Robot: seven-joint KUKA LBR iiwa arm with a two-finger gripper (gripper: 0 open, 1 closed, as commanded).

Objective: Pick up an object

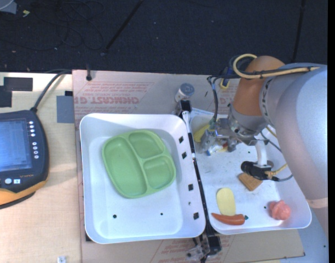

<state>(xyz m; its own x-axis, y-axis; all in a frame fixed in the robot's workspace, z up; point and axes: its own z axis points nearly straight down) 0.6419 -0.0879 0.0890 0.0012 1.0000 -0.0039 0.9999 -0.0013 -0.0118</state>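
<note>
Hand (pixel 215 143) sits low in the right bin (pixel 208 171), near that bin's far left corner. Nothing can be seen gripped in it, and I cannot tell whether it is open or closed. Just beside it, on its left in the view, lies the yellow piece (pixel 200 131). The piece is small, pale yellow and partly hidden by the hand, and it lies close against the bin wall.

The other things in this bin all lie nearer the camera than the hand. A brown cracker (pixel 248 182) is to its lower right. A yellow oblong (pixel 226 200) lies well below it. A red pepper (pixel 229 218) with a green stem lies just beyond the oblong, along the near rim. A pink lump (pixel 279 210) is well apart from the hand in the near right corner.

The left bin (pixel 134 218), across the divider from the hand, holds a green plate (pixel 139 162) with three compartments, lying flat. Farther left on the tabletop (pixel 52 218) sits a control tablet (pixel 14 151).
</note>
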